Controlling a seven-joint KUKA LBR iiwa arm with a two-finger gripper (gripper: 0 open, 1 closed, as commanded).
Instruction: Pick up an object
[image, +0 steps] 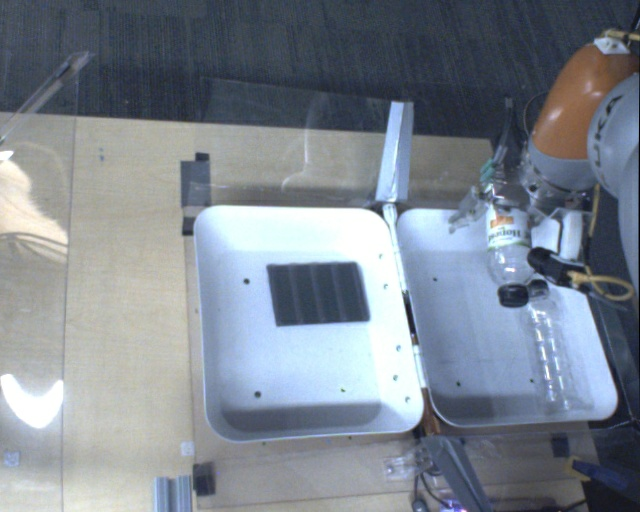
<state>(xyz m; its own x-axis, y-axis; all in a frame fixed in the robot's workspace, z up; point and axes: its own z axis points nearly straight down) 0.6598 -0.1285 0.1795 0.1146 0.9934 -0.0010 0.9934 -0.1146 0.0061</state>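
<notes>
The gripper (505, 215) at two o'clock is clamped on a clear bottle (510, 255), black cap down, above the right bin (470, 400). A dark pad (318, 293) lies in the left bin (230, 380).

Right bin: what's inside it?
The right bin holds a clear plastic bottle with a dark cap, near its far right side, beside the end effector. The arm covers the far right corner.

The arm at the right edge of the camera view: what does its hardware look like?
The arm has a rounded orange band above grey casing. Below it the wrist area is cluttered with pale and metallic parts, and a black cable with a tan loop trails off its side. No readable markings on the arm.
</notes>
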